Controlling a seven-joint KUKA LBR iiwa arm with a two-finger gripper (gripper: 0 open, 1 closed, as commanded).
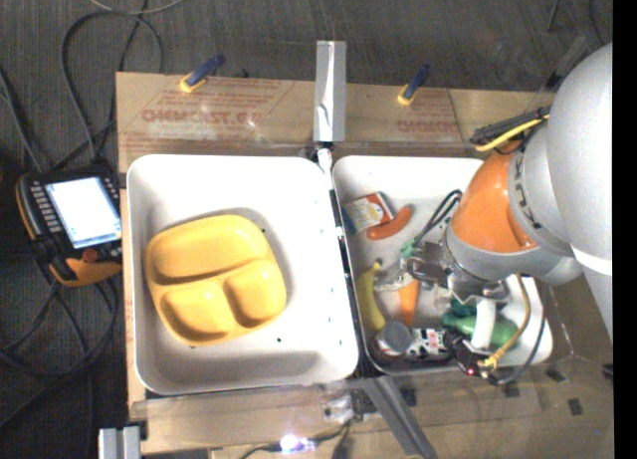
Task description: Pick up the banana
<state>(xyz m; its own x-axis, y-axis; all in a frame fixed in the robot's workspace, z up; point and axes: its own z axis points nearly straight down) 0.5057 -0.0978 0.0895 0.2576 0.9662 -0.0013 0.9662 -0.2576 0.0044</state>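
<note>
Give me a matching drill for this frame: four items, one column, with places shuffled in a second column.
Items:
1. yellow tray
2. banana
3. hot dog
4. handheld screen

Places:
A. off the bench, on the view's left
B. right bin, along its left wall
C. left bin
D. right bin, upper part, beside a small carton

Pairs: 1-C, 2-B, 3-D, 4-A

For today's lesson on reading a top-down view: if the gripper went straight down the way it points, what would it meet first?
Probably the orange carrot-like toy or the clutter around it in the right bin. The gripper hangs beside the banana, not over it. Depth is unclear.
</note>
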